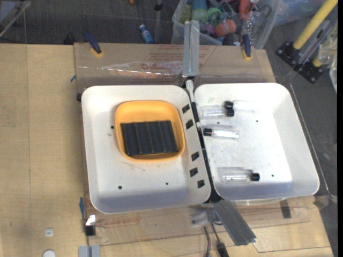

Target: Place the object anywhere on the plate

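Observation:
An orange square plate (124,111) lies in the left bin (102,181), toward its back. A black ribbed rectangular object (149,138) rests flat on the plate, covering most of its middle. In the right bin (289,143) lie three clear vials with black caps: one at the back (216,110), one in the middle (220,134), one near the front (239,175).
A clear tub of colourful toys (225,7) stands behind the bins. A metal divider (191,52) runs back from the seam between the bins. A yellow and black stand (313,23) is at the far right. Bare wooden bench (37,143) lies to the left.

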